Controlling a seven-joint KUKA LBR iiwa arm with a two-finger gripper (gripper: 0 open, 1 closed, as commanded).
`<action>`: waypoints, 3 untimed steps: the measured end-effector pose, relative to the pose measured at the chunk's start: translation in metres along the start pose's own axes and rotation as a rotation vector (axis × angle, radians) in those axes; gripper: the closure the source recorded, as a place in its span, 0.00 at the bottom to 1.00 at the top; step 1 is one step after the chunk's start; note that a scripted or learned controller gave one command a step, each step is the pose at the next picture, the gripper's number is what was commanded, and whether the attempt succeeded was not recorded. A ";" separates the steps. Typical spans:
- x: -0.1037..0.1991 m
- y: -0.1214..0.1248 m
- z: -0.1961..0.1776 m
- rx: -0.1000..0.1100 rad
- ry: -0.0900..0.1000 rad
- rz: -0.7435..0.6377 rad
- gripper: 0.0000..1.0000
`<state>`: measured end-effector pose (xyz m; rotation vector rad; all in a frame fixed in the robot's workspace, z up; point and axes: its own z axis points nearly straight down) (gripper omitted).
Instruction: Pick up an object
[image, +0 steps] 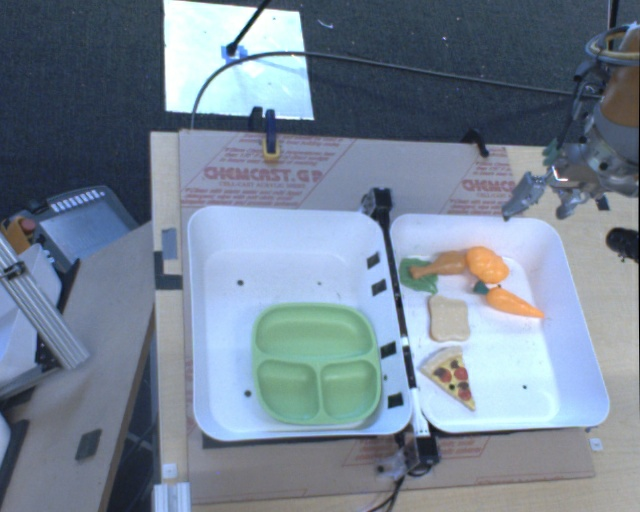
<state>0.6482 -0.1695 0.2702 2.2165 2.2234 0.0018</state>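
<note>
1. While the arm hangs at the camera view's upper right, its gripper (548, 195) sits just past the far rim of the right bin (570, 290), fingers spread apart and grasping nothing.
2. Inside that bin lie a carrot (513, 302), an orange piece with a stalk (470, 264) on a green leaf (418, 274), a bread slice (449, 319) and a pizza wedge (452, 377).
3. Toward the near side of the left bin (230, 240) rests a green divided plate (316, 362).
4. Both bins stand on the desk (330, 165).
</note>
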 end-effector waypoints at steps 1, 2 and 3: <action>0.004 0.009 0.047 0.002 0.000 -0.003 0.00; 0.007 0.013 0.108 0.004 0.001 -0.004 0.00; 0.017 0.017 0.157 0.000 0.000 -0.004 0.00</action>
